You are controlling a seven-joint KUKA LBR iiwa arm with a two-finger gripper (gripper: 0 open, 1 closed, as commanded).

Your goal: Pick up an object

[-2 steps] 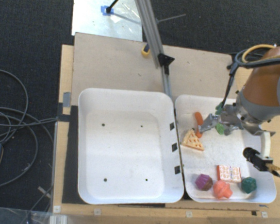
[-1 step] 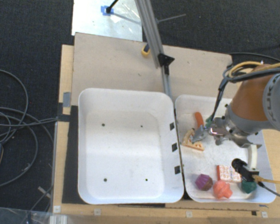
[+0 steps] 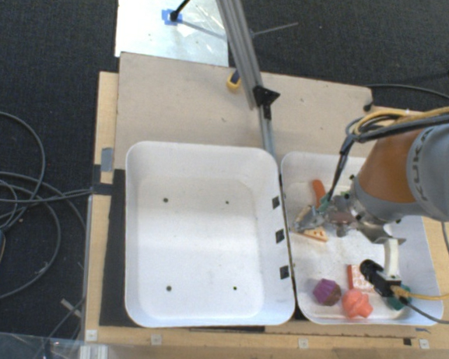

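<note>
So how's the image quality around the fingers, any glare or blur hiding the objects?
Camera view: lighting is even and soft, with no harsh glare in the right bin. The gripper is slightly blurred and dark, so its tips merge with the yellow wedge. The purple object and the pink object read clearly.

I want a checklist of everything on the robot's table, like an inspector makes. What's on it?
Surface: bench with left bin and right bin side by side.
Job's things: in the right bin, purple object, pink object, red-white block, orange piece, tan wedge.
Clutter: nothing seen.
Grippers: end effector low over the wedge.
Cables: yellow and black ones on the arm; black loops on the floor.
Surroundings: dark carpet, tripod pole.
</note>
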